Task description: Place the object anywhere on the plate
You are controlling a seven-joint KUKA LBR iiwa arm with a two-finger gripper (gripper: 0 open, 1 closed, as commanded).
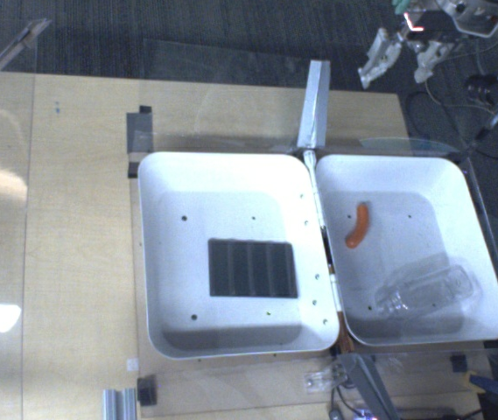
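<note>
Hand hangs released and empty above the right bin; small orange sausage looks light, soft, slightly slippery, best pinched mid-body for the dark plate.

Light wooden bench, 2 white bins side by side
</note>
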